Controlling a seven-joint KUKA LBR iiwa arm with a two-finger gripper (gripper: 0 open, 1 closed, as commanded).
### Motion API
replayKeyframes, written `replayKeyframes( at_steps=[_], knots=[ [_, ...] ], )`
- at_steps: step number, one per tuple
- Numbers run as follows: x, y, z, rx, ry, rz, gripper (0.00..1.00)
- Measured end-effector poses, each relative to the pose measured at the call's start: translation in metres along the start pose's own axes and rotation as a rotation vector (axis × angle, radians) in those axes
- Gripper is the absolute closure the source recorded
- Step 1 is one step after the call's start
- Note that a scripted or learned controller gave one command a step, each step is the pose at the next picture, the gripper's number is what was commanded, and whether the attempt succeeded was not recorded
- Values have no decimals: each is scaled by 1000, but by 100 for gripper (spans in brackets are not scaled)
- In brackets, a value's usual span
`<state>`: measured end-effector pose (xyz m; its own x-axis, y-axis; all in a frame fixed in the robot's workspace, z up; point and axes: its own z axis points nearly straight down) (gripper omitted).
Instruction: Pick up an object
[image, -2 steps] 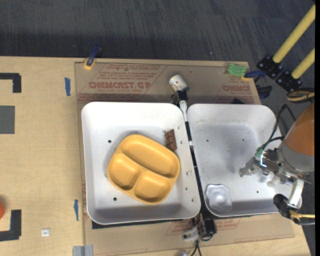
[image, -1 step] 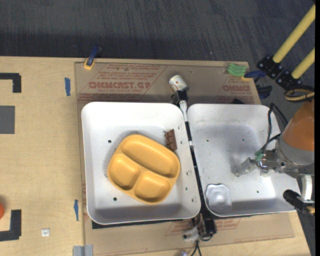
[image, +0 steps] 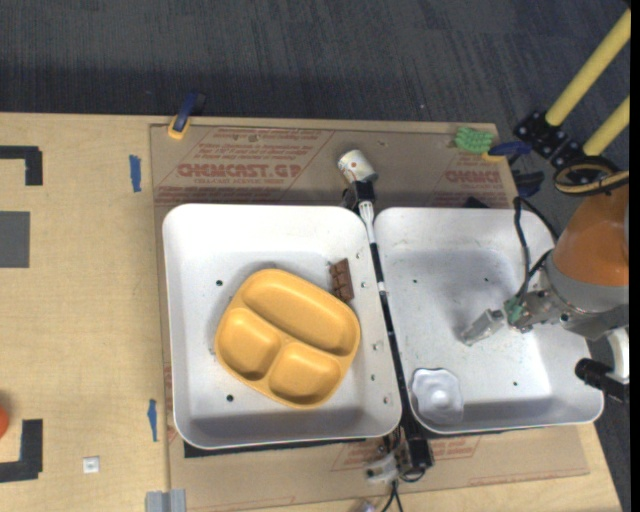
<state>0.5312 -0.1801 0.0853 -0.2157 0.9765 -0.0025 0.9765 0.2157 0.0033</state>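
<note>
Two shallow white plastic bins sit side by side on the tan worktop. The left bin holds a yellow plastic three-compartment tray, turned upside down and lying skewed near the bin's middle. A small brown rectangular block lies just beside the tray's upper right edge, close to the wall shared with the other bin. The right bin holds a small clear plastic cup-like piece in its near left corner, against the front wall. The grey arm with its orange band enters from the right and reaches over the right bin. The claw points left and hovers low at the middle of the right bin's floor, well apart from the clear piece; whether the claw is wide or narrow cannot be told at this resolution. Nothing is seen between its tips.
</note>
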Motion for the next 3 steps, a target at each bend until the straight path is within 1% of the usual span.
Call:
replayKeyframes(
  at_steps=[1,2,3],
  knots=[
    [-17,68,-13,1,1,74,0],
    [35,-24,0,5,3,191,0],
    [13,1,-41,4,1,450,0]
  ],
)
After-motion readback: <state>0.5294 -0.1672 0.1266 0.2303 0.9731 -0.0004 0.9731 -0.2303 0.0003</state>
